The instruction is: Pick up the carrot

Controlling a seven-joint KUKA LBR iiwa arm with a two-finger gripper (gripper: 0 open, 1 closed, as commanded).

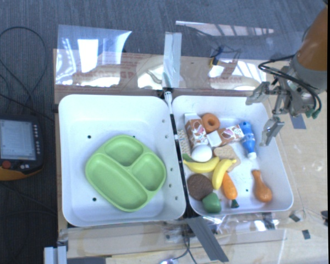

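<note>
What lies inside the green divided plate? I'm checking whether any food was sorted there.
No food lies in the green divided plate; its three compartments show bare. The left bin's floor beneath it is covered.

— Where is the carrot point(229, 187)?
— In the right bin, toward its near edge.
— What does it look like?
— Small, orange, with a green tip. It lies flat, the green end pointing to the near rim, just beside a yellow banana.
</note>
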